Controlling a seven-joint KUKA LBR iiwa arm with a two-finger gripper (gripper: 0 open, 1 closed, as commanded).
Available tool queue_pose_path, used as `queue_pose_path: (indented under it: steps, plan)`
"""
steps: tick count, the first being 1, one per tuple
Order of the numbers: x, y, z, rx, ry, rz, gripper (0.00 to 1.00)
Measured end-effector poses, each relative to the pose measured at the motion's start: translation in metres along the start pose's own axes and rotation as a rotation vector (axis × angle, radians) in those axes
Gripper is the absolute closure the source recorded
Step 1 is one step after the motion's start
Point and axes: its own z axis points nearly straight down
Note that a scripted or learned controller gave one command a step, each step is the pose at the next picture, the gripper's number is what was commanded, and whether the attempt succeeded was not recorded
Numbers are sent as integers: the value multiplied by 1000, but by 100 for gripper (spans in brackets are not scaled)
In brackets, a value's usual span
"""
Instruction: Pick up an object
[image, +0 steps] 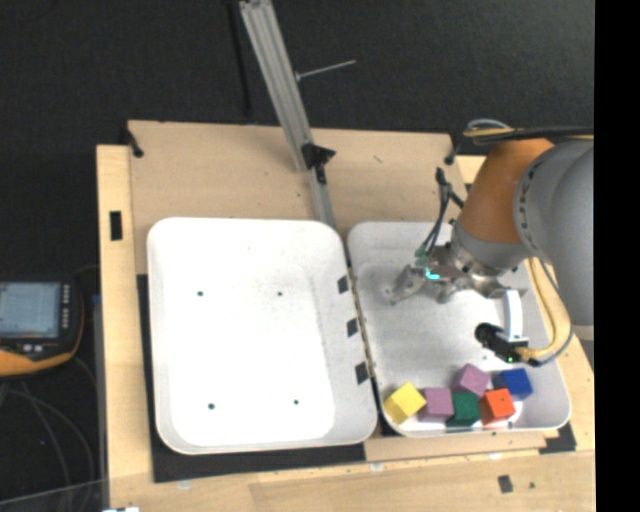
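gripper (425, 283): jaw state unclear, above right bin (400, 250) | blocks (460, 398) clustered at near edge, no clear long axis

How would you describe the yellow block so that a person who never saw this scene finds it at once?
Look at the right white bin, the one under the arm. Along its near edge a group of small coloured blocks lies together. The yellow block is at the left end of this group, beside a purple block, and it is the only yellow one.
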Motion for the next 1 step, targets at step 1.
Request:
queue_pose_path:
  steps: [1]
  plan:
    - [0,0,0,-1,0,1,0]
